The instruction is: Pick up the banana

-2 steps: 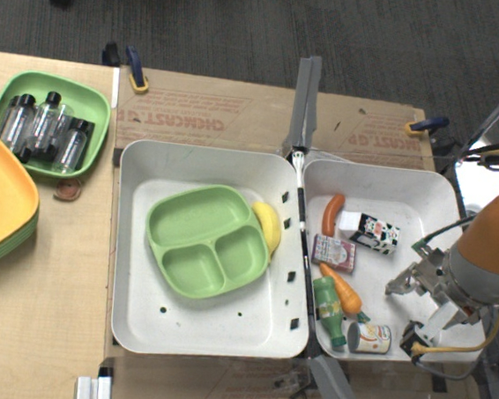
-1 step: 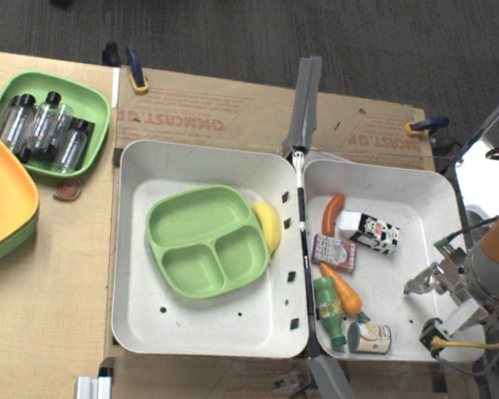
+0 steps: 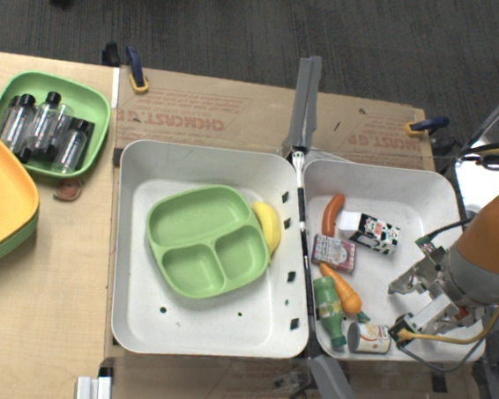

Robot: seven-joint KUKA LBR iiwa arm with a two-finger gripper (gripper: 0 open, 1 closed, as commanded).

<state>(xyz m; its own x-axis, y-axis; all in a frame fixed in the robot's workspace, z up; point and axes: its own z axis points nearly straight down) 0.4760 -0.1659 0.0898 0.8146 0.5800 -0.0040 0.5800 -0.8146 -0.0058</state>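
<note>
Camera view: banana lies in the left bin, touching the green tray's right edge. Pincer hangs low over the right bin, well apart; whether its fingers are apart cannot be told.

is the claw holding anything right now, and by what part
Nothing seen held: the claw hangs over the right white bin, while the yellow banana lies in the left bin beside the green divided plate.
</note>
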